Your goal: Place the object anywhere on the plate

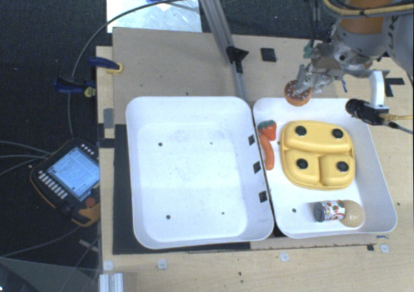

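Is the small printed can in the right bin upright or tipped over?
Tipped: the small printed can lies on its side near the right white bin's front edge.

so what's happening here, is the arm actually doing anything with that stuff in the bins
The arm's gripper hangs over the far rim of the right bin, with a small round brownish object at its fingertips; whether it is truly gripped is hard to tell. The yellow sectioned plate lies in that bin with nothing on it yet. A carrot lies beside the plate, and a small can lies nearer the camera.
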Action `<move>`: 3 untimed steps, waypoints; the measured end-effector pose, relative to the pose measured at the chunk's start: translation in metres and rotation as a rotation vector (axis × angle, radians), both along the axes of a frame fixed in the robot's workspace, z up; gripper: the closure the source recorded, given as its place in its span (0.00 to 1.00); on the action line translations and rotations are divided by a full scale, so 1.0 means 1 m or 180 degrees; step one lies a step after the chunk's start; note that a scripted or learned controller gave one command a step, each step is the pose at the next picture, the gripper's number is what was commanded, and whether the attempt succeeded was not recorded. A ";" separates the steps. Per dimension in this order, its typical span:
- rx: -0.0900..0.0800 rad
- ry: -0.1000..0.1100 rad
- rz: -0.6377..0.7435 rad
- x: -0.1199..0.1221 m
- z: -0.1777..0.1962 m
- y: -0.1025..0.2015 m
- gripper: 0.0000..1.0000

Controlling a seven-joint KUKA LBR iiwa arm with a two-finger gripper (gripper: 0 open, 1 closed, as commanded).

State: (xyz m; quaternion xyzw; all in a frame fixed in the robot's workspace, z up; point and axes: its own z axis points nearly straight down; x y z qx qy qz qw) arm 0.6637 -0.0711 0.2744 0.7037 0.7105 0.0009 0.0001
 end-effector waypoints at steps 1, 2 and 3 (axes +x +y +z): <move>-0.0001 0.0000 -0.0002 -0.002 -0.019 0.045 1.00; -0.0001 0.0003 -0.0001 0.000 -0.039 0.096 1.00; 0.0006 -0.0004 0.0004 -0.002 -0.035 0.153 1.00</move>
